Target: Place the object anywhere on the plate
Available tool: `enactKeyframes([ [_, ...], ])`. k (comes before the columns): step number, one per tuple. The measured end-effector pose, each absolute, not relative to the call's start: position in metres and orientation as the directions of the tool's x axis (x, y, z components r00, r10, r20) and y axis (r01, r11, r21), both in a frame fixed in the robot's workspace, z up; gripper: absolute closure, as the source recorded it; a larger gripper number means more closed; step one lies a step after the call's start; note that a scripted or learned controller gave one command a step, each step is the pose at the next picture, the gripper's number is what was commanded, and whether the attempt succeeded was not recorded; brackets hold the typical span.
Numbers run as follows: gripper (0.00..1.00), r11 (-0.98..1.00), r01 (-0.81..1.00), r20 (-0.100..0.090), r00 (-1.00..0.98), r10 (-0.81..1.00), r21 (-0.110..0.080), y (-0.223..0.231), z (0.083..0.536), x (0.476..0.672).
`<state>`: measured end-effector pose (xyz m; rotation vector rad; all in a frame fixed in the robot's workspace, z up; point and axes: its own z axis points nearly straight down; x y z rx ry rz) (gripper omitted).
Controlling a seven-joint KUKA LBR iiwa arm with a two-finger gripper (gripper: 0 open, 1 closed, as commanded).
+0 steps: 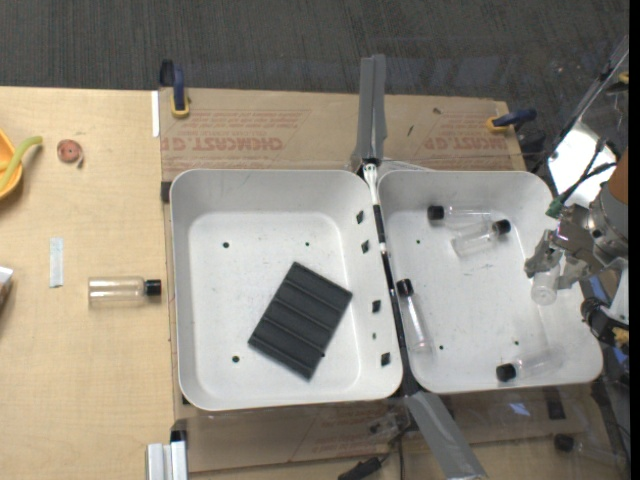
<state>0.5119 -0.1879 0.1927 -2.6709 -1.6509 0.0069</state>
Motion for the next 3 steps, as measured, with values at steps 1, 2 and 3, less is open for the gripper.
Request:
enactKeyframes([
  [1,1.0,-0.131,0.991,-0.001,0.131,0.991,-0.003,-0.088,0.19,0.566],
  [2,1.0,-0.089,0.996,-0.002,0.089,0.996,-0.002,0.035,0.272,0.635],
  [3,1.0,0.059,0.998,-0.002,-0.059,0.998,-0.005,0.081,0.198,0.581],
])
